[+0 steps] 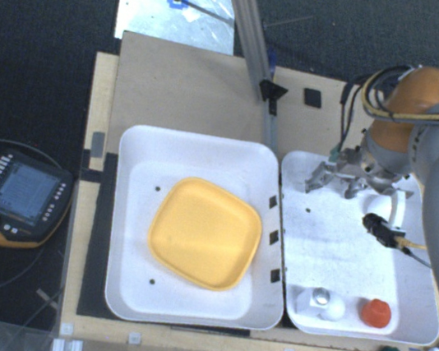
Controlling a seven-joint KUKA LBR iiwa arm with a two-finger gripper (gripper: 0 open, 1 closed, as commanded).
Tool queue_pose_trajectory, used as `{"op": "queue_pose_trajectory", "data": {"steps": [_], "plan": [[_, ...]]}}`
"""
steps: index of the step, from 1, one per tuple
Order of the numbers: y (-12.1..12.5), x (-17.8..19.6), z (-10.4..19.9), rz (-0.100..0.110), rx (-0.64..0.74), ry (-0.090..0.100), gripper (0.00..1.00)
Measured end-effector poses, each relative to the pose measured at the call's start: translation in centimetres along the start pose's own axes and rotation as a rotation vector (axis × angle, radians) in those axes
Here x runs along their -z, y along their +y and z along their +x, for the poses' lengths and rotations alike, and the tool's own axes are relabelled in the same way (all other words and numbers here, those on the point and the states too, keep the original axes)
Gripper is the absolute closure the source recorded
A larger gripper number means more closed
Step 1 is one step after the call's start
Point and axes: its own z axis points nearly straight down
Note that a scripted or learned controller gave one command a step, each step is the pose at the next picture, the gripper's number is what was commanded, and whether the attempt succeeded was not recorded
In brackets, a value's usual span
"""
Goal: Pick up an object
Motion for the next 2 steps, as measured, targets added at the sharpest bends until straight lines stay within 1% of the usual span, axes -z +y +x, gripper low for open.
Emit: {"op": "queue_pose_trajectory", "data": {"steps": [1,2], "plan": [[0.2,1.4,0.0,-0.006,0.001,-0.001,1.00],[0.6,5.8,0.3,-0.008,0.000,-0.001,1.00]]}}
